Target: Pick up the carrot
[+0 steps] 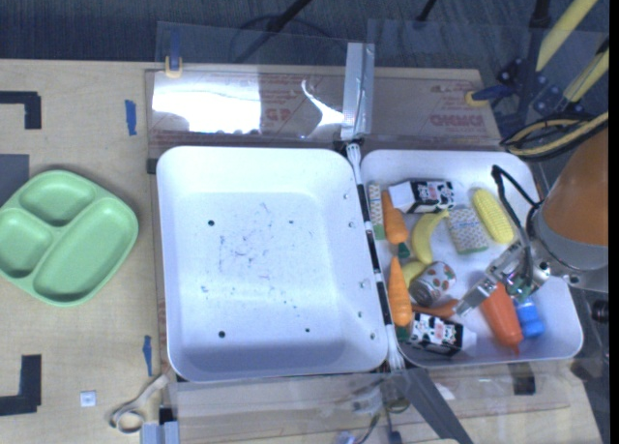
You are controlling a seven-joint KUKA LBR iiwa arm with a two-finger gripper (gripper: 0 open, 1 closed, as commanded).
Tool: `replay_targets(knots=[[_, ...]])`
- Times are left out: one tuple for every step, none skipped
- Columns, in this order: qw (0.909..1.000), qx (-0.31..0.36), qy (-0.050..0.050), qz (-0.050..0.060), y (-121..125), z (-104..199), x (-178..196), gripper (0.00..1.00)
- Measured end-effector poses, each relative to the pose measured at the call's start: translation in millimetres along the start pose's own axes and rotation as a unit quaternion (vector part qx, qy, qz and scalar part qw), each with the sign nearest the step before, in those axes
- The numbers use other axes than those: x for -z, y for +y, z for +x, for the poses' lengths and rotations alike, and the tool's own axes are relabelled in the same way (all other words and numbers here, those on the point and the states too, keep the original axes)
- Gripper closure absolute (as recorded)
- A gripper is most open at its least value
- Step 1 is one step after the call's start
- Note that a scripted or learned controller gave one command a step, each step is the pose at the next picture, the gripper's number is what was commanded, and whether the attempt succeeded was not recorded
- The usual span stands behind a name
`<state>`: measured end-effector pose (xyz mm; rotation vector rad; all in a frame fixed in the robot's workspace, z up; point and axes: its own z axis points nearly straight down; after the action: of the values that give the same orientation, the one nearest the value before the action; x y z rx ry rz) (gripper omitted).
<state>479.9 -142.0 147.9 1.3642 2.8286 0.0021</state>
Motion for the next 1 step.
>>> replay_targets(knots=[[1.0000,-0.001,-0.002,-0.002,0.6,-1.2,10.0,1.00]])
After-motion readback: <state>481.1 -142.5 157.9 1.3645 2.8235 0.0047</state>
